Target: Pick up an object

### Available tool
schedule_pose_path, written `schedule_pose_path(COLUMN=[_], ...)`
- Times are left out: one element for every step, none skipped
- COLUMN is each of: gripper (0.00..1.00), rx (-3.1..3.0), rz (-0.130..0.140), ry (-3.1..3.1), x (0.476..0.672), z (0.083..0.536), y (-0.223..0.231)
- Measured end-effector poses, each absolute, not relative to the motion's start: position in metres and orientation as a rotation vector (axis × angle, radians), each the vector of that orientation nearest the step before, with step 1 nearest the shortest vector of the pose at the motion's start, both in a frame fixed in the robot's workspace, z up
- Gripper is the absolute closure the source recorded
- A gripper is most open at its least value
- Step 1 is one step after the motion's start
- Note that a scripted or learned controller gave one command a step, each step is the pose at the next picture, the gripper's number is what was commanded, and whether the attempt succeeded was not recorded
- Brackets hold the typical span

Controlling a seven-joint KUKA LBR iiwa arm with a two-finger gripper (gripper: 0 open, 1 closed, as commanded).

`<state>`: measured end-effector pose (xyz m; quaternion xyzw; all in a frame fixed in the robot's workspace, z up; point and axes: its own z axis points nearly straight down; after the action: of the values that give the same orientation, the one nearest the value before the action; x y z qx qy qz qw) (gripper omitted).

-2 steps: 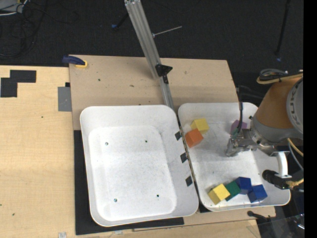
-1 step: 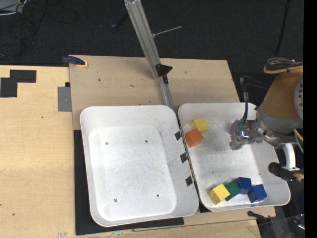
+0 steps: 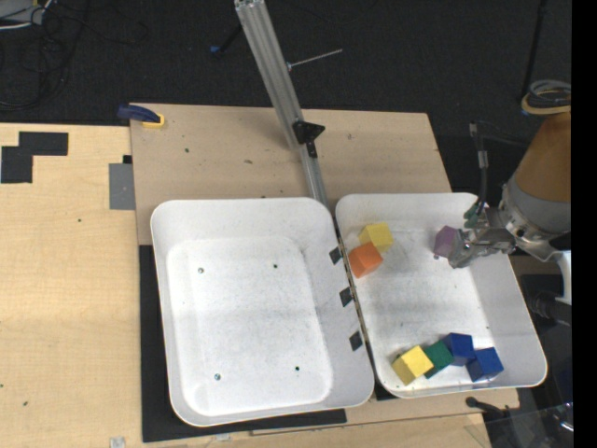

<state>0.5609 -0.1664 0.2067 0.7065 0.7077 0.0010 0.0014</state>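
View from above, slanted, of a wood bench w/ two shallow white bins side by side. Robot arm (image 3: 546, 171), grey w/ orange upper part, reaches in from the right over the right bin (image 3: 420, 297).

A purple block (image 3: 446, 241) sits in the right bin's upper right area, just left of the claw (image 3: 466, 248) and seemingly touching its tip. It looks to be at the fingertips, but whether it sits between them can't be told. How far open the claw is can't be told either; the fingers are small and dark against the bin.

Counted in the right bin, 7 blocks: 1 purple; 1 yellow (image 3: 377, 235) and 1 orange (image 3: 365, 259), touching each other near the bin's upper left; then a cluster at the lower edge w/ 1 more yellow (image 3: 411, 363), 1 green (image 3: 437, 356) and 2 blue (image 3: 461, 345) (image 3: 485, 364), packed close together.

Left bin (image 3: 177, 227) is next to it, joined by 3 small dark clips along the shared edge. A metal rail (image 3: 275, 73) slants up from between the bins.
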Motion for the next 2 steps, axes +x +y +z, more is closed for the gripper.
schedule_pose_path(gripper=[1.00, 1.00], rx=[2.219, 2.219], rz=[0.000, 0.000], ry=[2.224, 2.229], x=[0.561, 0.562], z=[0.228, 0.234], y=[-0.167, -0.122])
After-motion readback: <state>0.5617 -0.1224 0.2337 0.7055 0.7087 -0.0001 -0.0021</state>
